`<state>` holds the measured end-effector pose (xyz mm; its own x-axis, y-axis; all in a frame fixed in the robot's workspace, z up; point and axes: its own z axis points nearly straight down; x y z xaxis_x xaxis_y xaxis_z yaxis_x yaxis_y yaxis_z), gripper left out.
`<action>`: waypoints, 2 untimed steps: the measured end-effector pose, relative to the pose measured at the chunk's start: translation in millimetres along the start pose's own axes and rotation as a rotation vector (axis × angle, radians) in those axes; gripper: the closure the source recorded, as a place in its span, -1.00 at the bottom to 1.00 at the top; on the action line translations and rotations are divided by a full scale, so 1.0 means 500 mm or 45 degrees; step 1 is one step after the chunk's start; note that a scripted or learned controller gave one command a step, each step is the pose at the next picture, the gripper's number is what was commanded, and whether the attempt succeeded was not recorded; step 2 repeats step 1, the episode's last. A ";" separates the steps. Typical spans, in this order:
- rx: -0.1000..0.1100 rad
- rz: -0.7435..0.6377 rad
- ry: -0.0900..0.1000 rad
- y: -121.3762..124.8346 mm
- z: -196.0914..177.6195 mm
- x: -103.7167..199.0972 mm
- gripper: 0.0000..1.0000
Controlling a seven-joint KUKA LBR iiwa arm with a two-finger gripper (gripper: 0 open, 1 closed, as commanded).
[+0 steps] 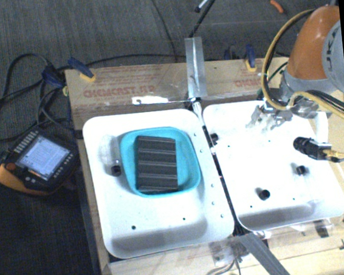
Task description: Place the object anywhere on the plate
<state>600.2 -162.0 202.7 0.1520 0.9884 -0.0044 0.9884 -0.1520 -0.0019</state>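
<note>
- The grey arm (334,56), with its orange band (309,43), is seen reaching in from the right over the far edge of the right bin (271,154).
- The gripper (269,116) is held above the far part of that bin, near its back wall.
- The fingers (258,116) are seen spread apart, and nothing is held between them.
- The dark ribbed block (156,163) is found lying flat on the blue plate (188,156), roughly at its middle and well apart from the gripper.
- The blue plate is set inside the left bin (152,236), towards its far half.
- A small black piece (115,169) is seen on the bin floor just beside the plate's left rim, and a pale, cloudy patch (105,150) is seen next to it; what the patch is cannot be told.
- Two small black bits are scattered on the floor of the right bin: one (263,194) towards the near wall, another (300,169) further right.
- Both bins are carried side by side on a brown counter (130,89).
- A handheld screen unit (40,158) with a cable is seen on the dark floor to the left of the counter.
</note>
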 end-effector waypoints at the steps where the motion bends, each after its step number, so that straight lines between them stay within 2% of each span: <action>1: 0.000 0.000 0.000 0.000 0.000 0.000 -1.00; 2: 0.000 0.000 0.000 0.000 0.000 0.000 -1.00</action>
